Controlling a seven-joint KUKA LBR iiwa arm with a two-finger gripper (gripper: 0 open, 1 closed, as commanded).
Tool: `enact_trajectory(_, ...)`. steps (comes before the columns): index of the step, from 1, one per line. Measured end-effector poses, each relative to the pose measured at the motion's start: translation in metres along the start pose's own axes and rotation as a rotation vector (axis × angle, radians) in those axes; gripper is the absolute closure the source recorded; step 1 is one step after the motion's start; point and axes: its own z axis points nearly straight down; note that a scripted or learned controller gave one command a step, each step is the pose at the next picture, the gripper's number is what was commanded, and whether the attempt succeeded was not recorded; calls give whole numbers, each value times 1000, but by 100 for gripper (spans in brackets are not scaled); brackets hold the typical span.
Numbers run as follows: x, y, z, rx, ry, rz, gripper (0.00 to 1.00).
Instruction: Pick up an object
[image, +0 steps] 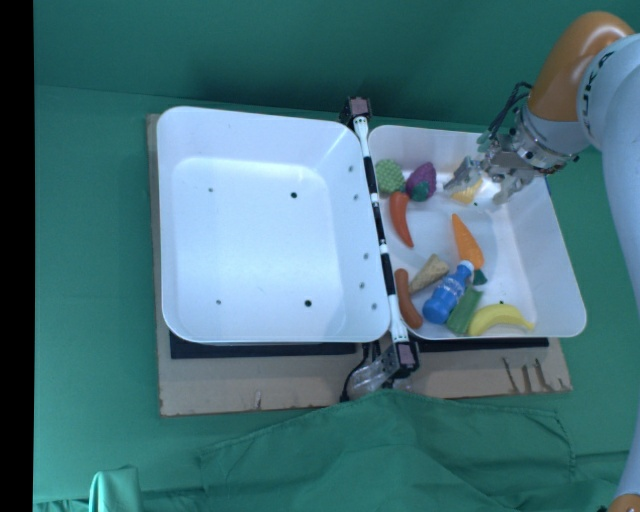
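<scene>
The right bin (560, 290) holds several toy foods: a green round piece (388, 177), a purple fruit (421, 181), a red-orange pepper (401, 218), an orange carrot (466, 240), a tan cone (430, 271), a red sausage (402, 297), a blue bottle (447, 294), a green cucumber (463, 312) and a yellow banana (500, 318). My gripper (472, 184) hangs over the bin's far part, right of the purple fruit. A small yellow piece (469, 194) shows right at its tip; whether it is gripped is unclear.
The left bin (180, 290) stands beside the right one, split from it by a black-and-white divider bar (378, 225). Both rest on a cardboard sheet (250, 395). Green cloth (400, 450) bunches up at the front.
</scene>
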Motion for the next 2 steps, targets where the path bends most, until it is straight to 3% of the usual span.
enact_trajectory(1, 0, -9, 0, -2, 0, 1, 0)
enact_trajectory(2, 1, 42, 2, 15, 4, -5, 0)
